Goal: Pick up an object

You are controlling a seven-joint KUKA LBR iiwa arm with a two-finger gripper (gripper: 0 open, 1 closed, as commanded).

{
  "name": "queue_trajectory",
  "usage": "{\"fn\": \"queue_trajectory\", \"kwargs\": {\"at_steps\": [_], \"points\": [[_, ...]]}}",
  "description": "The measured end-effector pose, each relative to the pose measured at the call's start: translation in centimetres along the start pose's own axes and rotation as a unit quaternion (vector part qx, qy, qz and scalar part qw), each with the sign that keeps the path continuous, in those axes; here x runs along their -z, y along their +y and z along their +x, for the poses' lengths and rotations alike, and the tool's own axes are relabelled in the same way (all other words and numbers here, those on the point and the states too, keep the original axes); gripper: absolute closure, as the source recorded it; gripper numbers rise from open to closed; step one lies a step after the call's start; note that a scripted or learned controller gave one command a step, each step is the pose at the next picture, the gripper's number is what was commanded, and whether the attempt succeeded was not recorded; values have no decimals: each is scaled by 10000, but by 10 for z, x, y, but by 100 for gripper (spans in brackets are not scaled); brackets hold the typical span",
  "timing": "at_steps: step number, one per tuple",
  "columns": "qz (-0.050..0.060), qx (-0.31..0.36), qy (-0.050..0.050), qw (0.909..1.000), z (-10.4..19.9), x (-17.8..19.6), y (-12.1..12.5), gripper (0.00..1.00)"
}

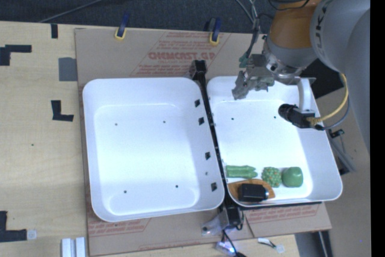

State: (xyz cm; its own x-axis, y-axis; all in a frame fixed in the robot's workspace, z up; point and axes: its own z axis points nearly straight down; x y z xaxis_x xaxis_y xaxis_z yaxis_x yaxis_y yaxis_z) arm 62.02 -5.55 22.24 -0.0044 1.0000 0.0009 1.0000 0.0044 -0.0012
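Observation:
Several small objects lie along the near edge of the right bin (319,147): a long green pod-like piece (240,171), a knobbly green piece (271,176), a round green piece (292,177), and a black object (252,192) resting on a flat orange piece (267,188). My gripper (245,87) hangs over the far left corner of that bin, well away from the objects. I see nothing in it. The grey arm with its orange band (301,9) reaches in from the upper right.
The left bin (90,99) sits beside the right one, with black clips (207,123) along the shared edge. Both rest on cardboard (168,54) held by two clamps (122,27). A black cylinder (293,114) juts from the wrist. Cables loop above.

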Motion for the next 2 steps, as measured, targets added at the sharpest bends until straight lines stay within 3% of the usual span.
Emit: {"fn": "queue_trajectory", "kwargs": {"at_steps": [2], "points": [[-8,2,2,10000,92,17,-35,100]]}}
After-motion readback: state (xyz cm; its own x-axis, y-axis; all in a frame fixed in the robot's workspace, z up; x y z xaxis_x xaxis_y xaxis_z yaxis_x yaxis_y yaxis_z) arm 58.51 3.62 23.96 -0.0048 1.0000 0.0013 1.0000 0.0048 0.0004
